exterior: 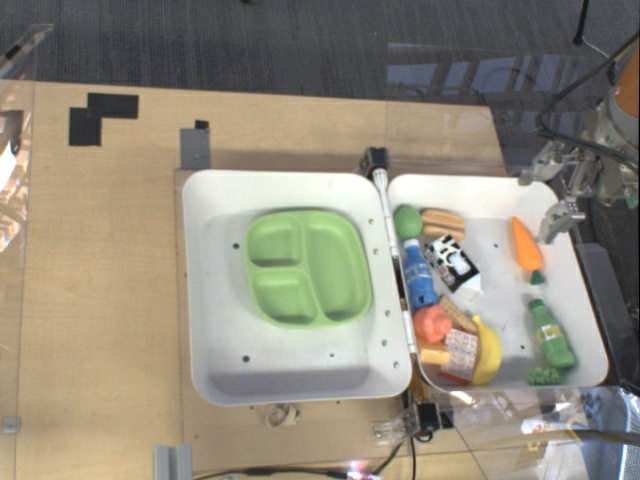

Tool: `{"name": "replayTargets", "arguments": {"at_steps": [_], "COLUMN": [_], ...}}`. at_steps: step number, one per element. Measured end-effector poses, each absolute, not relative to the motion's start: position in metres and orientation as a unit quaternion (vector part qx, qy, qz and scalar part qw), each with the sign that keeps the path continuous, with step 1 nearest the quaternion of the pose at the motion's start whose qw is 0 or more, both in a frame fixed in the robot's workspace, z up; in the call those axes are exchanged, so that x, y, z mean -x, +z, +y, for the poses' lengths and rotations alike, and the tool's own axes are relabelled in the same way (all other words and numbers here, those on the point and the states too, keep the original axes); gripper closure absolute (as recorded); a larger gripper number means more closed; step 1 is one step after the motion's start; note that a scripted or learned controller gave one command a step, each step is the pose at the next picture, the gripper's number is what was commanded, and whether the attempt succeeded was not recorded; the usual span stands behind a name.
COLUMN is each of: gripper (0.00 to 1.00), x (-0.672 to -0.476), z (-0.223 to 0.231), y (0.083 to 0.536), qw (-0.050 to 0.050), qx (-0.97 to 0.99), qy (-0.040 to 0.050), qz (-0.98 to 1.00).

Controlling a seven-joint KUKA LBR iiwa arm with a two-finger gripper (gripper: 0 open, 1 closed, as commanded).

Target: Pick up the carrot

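Note:
The carrot [526, 245] is orange with a small green tip and lies lengthwise near the right wall of the right bin [497, 230]. Nothing rests on it. My gripper [549, 197] hangs over the bin's far right corner, just beyond and slightly right of the carrot's upper end. Its two fingers are spread apart with nothing between them, and the nearer fingertip [556, 222] sits close to the carrot's top without clearly touching it. The grey arm leads off past the right edge.
The left bin holds a green divided plate [305, 267]. The right bin's left half is crowded: green ball [407, 220], hot dog [443, 220], blue bottle [418, 279], black-and-white pack [455, 262], banana [488, 352]. A green bottle [549, 337] lies below the carrot.

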State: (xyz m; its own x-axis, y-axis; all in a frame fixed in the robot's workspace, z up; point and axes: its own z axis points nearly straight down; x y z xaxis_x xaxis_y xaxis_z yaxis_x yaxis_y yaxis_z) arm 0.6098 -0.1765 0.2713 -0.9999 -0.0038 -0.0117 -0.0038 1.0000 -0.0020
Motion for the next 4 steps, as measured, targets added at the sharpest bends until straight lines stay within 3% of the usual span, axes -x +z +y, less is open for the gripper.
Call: {"name": "replayTargets", "arguments": {"at_steps": [1, 2, 3, 4], "gripper": [0.0, 0.0, 0.0, 1.0], "x": [-0.673, -0.661, -0.628, -0.633], "z": [-0.203, -0.205, -0.208, -0.207], "y": [0.144, 0.09, 0.09, 0.106], "qw": [0.008, 0.007, 0.007, 0.015], "qx": [-0.039, 0.074, 0.209, 0.21], "qy": [-0.0008, -0.0015, -0.0037, -0.0058], "qz": [0.999, 0.997, 0.978, 0.977]}}
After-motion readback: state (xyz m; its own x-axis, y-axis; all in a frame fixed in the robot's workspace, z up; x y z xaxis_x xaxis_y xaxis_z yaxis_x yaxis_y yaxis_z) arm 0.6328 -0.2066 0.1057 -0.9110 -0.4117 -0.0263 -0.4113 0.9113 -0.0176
